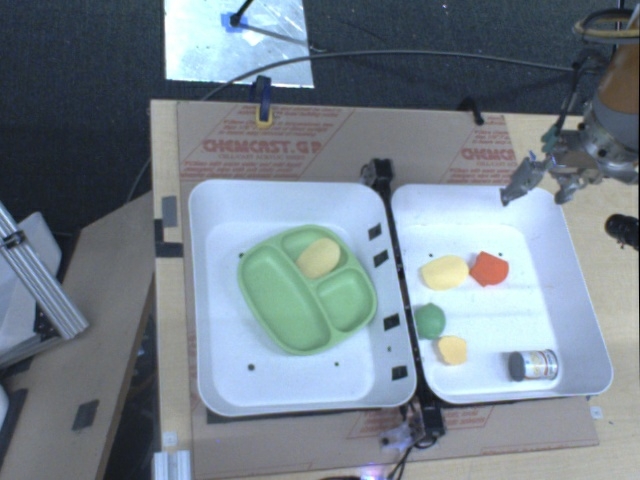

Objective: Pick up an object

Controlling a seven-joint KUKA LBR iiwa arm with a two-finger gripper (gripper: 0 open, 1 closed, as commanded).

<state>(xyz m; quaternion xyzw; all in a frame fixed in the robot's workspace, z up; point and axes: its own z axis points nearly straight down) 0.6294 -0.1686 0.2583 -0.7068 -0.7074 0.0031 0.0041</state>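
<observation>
The left bin (215,268) carries a green divided tray (290,313) with a yellow piece (319,257) in one compartment, while the right bin (575,298) holds the loose candidates: a yellow lump (445,272) touching an orange-red block (489,268), a green ball (430,319), a small yellow piece (452,349) and a metal can (533,365). The gripper (540,183) hangs empty above the right bin's far rim, fingers spread. A good pick probably means descending on something standing apart, such as the can, rather than the touching pair.

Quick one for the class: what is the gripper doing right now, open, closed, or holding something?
Gripper: open, fingers spread, holding nothing, above the far edge of the right bin.
</observation>
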